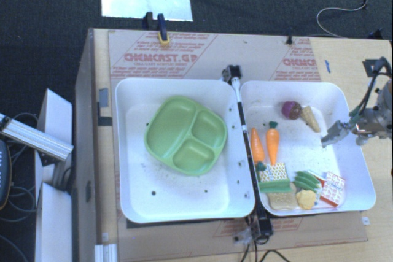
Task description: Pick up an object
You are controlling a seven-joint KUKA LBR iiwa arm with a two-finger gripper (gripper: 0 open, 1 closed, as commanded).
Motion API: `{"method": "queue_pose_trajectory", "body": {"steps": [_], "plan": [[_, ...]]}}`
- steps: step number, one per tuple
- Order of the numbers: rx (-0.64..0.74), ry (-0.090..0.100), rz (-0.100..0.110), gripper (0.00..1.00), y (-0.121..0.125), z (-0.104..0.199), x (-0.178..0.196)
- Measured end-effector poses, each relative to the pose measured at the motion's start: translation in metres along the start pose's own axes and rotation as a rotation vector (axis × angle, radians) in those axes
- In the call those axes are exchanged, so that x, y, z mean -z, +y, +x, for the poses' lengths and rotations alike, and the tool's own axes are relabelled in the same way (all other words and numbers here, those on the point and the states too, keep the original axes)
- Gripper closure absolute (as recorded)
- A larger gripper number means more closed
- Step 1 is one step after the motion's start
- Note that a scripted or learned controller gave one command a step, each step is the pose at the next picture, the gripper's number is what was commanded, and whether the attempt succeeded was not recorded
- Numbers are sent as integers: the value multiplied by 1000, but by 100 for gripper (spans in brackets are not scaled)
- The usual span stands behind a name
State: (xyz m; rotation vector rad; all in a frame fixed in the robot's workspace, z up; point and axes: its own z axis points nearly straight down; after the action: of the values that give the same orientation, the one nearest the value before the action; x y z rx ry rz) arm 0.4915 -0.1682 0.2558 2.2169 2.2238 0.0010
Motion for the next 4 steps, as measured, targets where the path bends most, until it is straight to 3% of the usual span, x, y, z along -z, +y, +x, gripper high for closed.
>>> {"method": "queue_pose_trajectory", "body": {"steps": [1, 2, 3, 4], "plan": [[-3, -3, -5, 0, -4, 20, -170], [-1, 1, 2, 0, 153, 67, -172], [1, 2, 17, 0, 173, -40, -174], [6, 1, 19, 100, 173, -40, -164]]}}
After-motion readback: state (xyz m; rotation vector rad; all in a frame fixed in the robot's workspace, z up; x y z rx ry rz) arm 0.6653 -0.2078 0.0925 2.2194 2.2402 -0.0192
